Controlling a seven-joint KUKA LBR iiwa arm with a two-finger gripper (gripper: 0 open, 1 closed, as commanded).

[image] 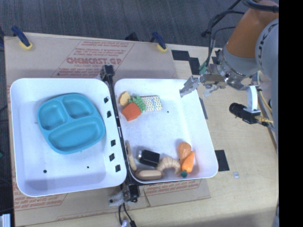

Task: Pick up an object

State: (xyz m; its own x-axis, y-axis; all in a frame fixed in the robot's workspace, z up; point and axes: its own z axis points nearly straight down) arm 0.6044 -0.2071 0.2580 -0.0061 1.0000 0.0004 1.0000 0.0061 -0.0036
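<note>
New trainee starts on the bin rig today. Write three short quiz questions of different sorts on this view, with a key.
1. True or false: the blue divided plate lies in the left bin.
2. Multiple choice: the gripper is seen A) over the blue plate, B) at the far right rim of the right bin, C) down among the toys at that bin's near edge.
3. Fill in: the black block lies in the ____ bin.

Key: 1 true; 2 B; 3 right.
</note>
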